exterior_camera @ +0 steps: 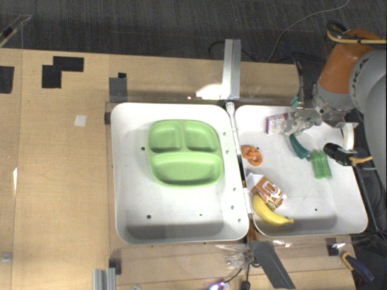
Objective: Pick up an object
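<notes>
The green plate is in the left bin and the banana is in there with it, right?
Not quite. The green plate is in the left bin, but the banana lies in the right bin, near its front corner. The camera view shows it.

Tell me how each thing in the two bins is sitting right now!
green tray: flat, right way up, in the left bin.
banana: lying near the right bin's front edge.
orange packet: lying against the banana.
pretzel: flat by the divider.
purple packet: lying at the back.
green marker: lying down.
gripper: low over the right bin's back.
</notes>
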`<action>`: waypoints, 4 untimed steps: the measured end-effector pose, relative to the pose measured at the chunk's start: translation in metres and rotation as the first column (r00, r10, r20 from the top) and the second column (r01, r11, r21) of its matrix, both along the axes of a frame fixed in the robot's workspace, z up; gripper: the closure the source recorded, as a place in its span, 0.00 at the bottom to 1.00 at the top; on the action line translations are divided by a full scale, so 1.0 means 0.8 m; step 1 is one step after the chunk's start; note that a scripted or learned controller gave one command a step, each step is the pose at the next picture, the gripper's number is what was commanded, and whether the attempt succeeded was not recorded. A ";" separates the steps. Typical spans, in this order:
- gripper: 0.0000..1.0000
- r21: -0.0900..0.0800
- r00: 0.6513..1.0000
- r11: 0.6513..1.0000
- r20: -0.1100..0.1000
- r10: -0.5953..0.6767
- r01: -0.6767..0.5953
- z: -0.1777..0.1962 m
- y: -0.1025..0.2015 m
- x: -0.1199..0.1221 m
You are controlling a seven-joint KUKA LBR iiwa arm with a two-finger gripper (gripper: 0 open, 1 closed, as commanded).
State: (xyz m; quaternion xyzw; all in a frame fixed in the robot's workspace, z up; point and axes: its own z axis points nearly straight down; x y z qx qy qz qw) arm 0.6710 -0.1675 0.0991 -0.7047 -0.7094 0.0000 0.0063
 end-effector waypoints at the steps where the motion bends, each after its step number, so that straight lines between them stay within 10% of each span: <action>1: 0.00 0.000 1.000 1.000 0.000 0.001 -0.001 0.000 0.000 0.000; 2: 0.00 -0.010 0.998 0.998 0.014 -0.059 0.059 0.010 -0.048 -0.043; 4: 0.00 -0.009 0.996 0.996 0.007 0.088 -0.088 -0.013 0.033 -0.002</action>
